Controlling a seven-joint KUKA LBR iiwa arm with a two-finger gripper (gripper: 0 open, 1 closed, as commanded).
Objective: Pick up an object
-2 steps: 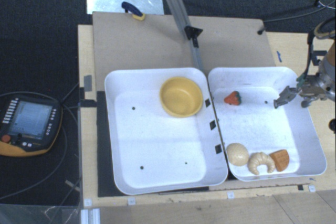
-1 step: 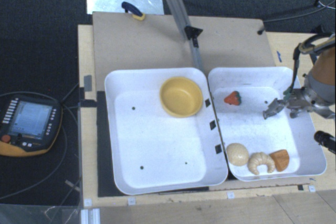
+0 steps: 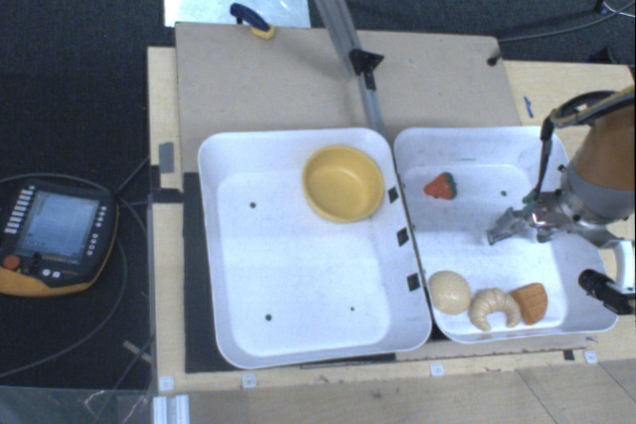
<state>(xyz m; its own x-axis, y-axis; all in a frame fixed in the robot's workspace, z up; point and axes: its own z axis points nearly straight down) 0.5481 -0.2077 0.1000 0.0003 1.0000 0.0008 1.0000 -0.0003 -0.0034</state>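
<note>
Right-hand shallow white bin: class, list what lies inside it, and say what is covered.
Inside the right-hand shallow white bin: a small red strawberry-like toy, a pale round bun, a cream croissant and an orange-brown bread piece. The end effector and arm cover its right edge.

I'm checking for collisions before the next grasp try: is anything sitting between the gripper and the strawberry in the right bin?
Nothing visible does. The gripper hangs over the right bin, and only bare white floor lies between it and the strawberry. The croissant and its neighbours lie along the near wall, off that line.
</note>
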